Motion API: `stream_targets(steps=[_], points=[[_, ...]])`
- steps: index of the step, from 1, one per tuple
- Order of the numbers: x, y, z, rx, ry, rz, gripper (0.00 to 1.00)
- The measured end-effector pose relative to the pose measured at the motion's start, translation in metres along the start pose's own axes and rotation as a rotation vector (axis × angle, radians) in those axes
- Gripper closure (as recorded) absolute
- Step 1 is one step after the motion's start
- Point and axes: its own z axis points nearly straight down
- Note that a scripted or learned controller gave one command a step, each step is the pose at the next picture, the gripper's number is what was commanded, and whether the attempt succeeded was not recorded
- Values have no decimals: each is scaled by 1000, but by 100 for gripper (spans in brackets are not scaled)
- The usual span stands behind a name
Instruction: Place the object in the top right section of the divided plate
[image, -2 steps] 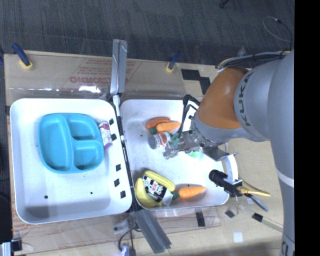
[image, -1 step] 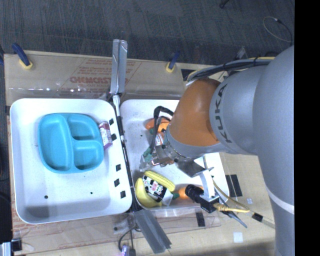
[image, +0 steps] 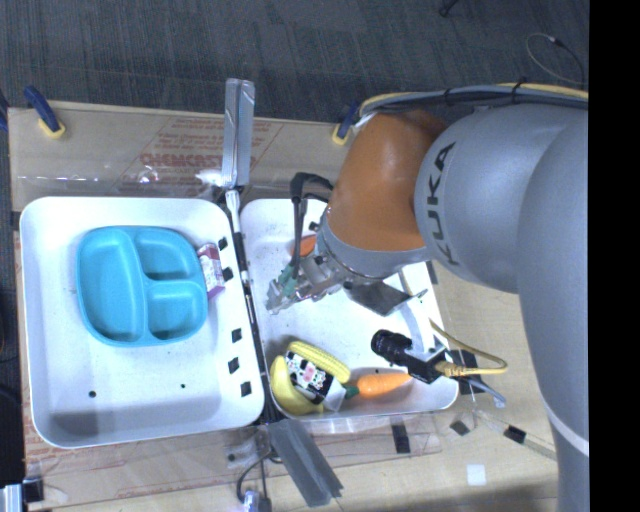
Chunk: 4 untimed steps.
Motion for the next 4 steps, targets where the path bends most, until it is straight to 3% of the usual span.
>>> stream_targets(steps=[1, 2, 3, 4], points=[[-41, 28, 22, 0, -1, 140, 100], [4, 9, 54, 2, 1, 216, 100], [33, -14, 18, 0, 0, 169, 100], [5, -17, 55, 4, 1, 188, 100]])
